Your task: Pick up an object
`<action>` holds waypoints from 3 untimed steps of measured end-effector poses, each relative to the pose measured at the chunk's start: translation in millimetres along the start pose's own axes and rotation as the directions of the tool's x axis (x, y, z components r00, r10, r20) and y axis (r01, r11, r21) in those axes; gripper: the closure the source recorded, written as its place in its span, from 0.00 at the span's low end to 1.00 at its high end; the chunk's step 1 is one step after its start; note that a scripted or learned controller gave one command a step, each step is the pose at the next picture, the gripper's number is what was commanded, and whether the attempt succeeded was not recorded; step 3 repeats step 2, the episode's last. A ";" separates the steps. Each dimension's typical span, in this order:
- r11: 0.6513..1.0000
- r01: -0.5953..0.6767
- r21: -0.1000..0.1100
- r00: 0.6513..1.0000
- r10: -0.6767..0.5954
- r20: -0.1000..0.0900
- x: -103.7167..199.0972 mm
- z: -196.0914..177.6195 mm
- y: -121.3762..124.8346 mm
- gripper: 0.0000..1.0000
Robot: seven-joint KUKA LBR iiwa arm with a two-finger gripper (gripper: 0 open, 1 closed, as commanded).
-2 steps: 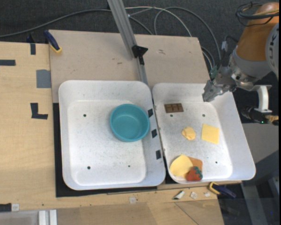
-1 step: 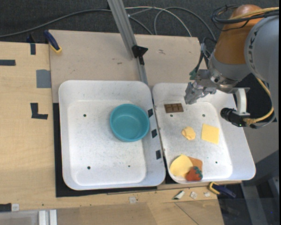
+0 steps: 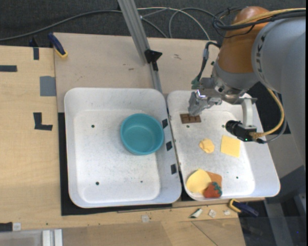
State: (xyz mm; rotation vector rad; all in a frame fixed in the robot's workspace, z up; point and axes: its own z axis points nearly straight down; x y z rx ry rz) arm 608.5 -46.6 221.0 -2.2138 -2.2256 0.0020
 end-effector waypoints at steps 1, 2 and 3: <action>1.000 0.002 0.000 1.000 -0.002 -0.001 54.2 8.5 -0.1 1.00; 1.000 0.001 0.000 1.000 -0.001 -0.001 99.0 10.1 -6.0 1.00; 1.000 0.001 0.000 1.000 -0.001 -0.001 99.0 10.1 -6.0 1.00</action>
